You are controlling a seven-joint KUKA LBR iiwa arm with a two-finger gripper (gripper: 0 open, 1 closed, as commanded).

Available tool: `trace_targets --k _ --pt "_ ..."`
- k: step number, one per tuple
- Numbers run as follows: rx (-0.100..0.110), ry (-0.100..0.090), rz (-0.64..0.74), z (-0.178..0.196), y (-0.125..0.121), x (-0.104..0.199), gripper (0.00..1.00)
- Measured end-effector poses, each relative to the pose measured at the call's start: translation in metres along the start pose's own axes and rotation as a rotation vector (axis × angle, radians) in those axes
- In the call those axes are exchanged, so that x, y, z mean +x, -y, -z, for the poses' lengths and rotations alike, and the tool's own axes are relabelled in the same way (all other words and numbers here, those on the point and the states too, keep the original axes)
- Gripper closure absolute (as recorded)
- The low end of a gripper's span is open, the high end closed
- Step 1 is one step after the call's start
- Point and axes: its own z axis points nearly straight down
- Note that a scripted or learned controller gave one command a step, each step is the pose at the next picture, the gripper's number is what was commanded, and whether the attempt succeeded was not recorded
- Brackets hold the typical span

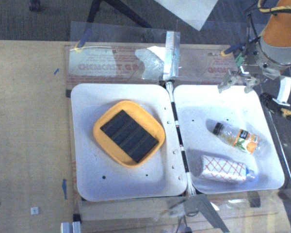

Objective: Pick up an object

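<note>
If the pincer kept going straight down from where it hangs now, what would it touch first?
Probably bare bin floor. The pincer hangs over the far edge of the right white bin, well clear of the small clear plastic bottle with the orange label. Depth is hard to judge from this slanted view.

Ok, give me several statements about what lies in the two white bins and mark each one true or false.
1. The yellow square dish with the dark ribbed insert lies in the left white bin. True.
2. The small clear plastic bottle with a dark cap lies in the left bin. False: it lies in the right white bin.
3. The red-checked white tube touches the dish. False: it lies apart, in the right bin.
4. The tube lies nearer the camera than the bottle. True.
</note>
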Motion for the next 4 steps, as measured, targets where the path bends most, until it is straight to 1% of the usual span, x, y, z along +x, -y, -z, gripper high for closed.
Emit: trace_targets --k 1,2,3,4 --pt "-0.005 0.001 0.099 -0.108 0.052 -0.038 0.00" --pt "-0.008 0.002 0.178 -0.147 0.101 -0.046 0.00" --pt "-0.013 0.004 0.175 -0.136 0.100 -0.047 1.00" --pt "-0.002 0.001 0.115 -0.058 0.043 0.021 1.00"
